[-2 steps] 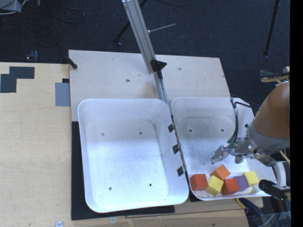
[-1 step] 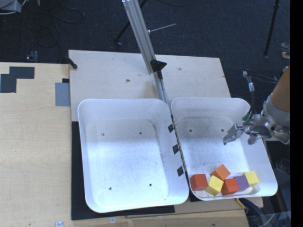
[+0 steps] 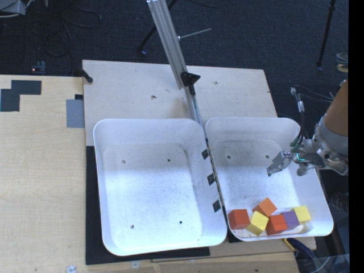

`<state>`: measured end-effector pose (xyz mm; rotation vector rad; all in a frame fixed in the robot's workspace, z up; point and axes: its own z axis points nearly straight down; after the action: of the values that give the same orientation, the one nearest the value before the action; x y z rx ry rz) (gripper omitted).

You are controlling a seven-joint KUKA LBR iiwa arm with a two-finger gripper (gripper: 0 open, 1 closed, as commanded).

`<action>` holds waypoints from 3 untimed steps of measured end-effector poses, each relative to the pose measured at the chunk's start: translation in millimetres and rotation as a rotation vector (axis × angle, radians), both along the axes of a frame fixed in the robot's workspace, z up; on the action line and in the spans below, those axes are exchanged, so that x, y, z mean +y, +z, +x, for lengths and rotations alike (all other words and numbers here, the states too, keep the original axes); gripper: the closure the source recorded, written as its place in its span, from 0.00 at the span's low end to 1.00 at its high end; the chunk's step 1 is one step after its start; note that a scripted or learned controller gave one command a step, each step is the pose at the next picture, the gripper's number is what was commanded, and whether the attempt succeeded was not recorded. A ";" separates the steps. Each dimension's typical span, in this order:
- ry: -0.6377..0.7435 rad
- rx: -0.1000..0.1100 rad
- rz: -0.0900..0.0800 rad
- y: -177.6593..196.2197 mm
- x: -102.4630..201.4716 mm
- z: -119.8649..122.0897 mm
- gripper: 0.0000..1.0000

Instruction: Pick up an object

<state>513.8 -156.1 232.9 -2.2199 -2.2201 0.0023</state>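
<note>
Blocks crowd the near edge of the right bin (image 3: 250, 131): a red block (image 3: 239, 218), a yellow block (image 3: 257, 223), two orange blocks (image 3: 265, 207) (image 3: 277, 224), a purple block (image 3: 290, 219) and another yellow block (image 3: 302, 214), all touching or nearly so. Farther back, above the bin's right side, the gripper (image 3: 289, 165) hangs with fingers spread, grasping nothing. The left bin (image 3: 108, 135) sits beside it.

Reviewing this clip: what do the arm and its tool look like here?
At the picture's right edge, the arm shows an orange band above a grey wrist section. The tool is a small metallic grey assembly with dark parts and a spot of green near its middle. A thin rod or cable rises beside the wrist. No lettering or markings are legible.
</note>
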 end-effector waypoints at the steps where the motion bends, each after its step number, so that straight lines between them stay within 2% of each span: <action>1: 0.000 0.000 0.000 0.0 0.0 0.0 0.00; 3: -0.001 0.000 0.000 0.0 -0.1 0.0 0.00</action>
<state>513.7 -156.2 232.8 -2.2210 -2.2189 0.0020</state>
